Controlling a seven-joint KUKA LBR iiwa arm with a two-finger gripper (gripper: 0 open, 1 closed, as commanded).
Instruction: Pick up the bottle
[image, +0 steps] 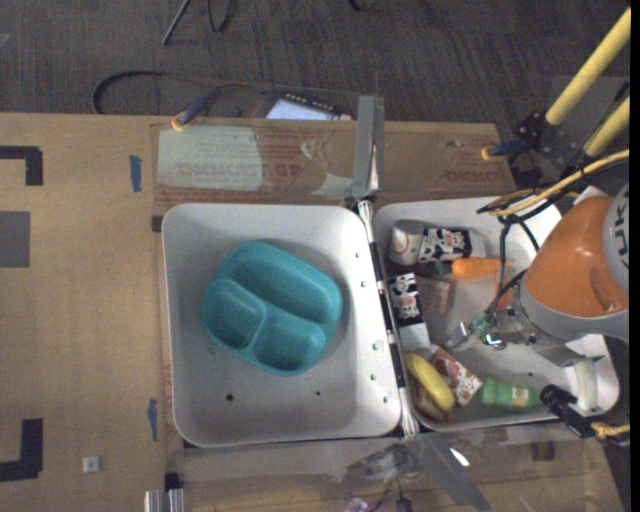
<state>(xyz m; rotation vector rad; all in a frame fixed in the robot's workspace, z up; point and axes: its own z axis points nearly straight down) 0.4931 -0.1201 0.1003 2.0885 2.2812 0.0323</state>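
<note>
arm (585, 275) runs off the right edge and covers part of the right bin (480, 215); gripper's fingers hidden underneath it.

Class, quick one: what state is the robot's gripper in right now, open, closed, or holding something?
Gripper: cannot be told; it hangs over the right bin above the clutter, apart from the green bottle.

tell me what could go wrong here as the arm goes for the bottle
The green bottle lies on its side against a snack packet and near a banana, so a grasp might catch a neighbour instead. It also sits close to the right bin's near wall, leaving the gripper little room to close.
</note>
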